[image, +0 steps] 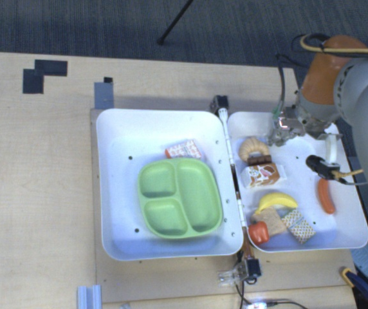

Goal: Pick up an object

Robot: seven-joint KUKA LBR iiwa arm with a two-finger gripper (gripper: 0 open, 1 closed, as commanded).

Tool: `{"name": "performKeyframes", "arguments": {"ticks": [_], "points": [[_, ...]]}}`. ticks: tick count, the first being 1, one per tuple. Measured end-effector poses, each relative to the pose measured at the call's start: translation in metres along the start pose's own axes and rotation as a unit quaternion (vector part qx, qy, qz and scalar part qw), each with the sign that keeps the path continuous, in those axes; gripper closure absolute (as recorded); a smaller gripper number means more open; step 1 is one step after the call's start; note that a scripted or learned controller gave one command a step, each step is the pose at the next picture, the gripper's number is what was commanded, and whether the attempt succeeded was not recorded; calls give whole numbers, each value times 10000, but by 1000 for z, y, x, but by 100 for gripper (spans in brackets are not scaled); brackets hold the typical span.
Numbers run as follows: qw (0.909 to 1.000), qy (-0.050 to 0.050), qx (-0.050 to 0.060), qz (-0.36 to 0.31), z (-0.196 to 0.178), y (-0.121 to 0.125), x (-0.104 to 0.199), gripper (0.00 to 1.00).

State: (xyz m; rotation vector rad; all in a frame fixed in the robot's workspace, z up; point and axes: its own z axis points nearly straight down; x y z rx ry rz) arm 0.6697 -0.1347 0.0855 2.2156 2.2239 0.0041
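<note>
Your gripper (280, 129) hangs over the right bin's (358, 237) far edge beside the croissant (254, 148); finger state can't be told.

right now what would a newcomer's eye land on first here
The bright green divided plate fills the middle of the left bin. Next comes the clutter of toy food in the right bin, with a yellow banana near its front, and the grey arm's orange band above it.
</note>
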Motion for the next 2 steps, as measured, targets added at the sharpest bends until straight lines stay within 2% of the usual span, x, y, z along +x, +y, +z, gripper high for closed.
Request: {"name": "performKeyframes", "arguments": {"ticks": [2], "points": [[10000,-2,-4,6,0,0,-10,100]]}}
